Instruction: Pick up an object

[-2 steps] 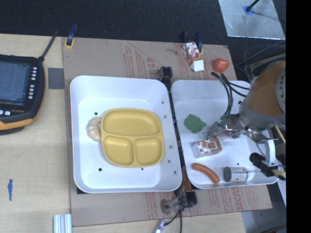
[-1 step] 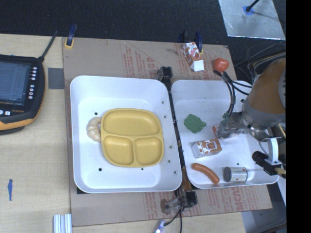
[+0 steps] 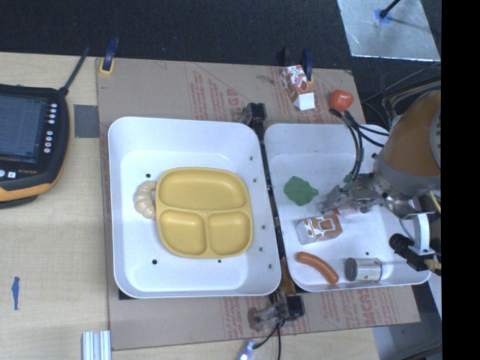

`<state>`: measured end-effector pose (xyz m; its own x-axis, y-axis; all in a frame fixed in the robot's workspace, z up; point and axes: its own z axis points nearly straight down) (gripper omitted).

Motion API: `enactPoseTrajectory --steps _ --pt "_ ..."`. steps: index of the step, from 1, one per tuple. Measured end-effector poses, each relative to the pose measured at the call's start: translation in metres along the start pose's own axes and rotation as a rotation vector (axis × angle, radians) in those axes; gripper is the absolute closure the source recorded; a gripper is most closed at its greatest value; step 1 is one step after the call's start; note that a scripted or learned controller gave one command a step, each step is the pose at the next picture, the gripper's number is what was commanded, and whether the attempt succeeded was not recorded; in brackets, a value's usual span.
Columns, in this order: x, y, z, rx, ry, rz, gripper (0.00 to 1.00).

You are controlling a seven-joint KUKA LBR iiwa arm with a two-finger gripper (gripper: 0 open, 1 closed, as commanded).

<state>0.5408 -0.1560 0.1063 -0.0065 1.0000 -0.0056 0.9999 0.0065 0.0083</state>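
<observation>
While its printed label is too blurred to read, the carton (image 3: pixel 319 228) lies just below the end effector (image 3: pixel 339 202), grip state unclear.

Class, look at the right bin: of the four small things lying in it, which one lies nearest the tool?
The small carton. It lies just below the tool, while the green piece, the sausage and the can lie farther off.
</observation>
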Motion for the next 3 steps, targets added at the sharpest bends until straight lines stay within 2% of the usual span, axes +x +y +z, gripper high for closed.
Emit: enactPoseTrajectory --steps 1,2,3 --pt "-0.001 0.000 -0.010 0.000 0.000 -0.002 1.00" --pt "-0.001 0.000 -0.010 0.001 0.000 -0.003 0.00" --pt "-0.002 0.000 -0.020 0.000 -0.001 -0.005 1.00"
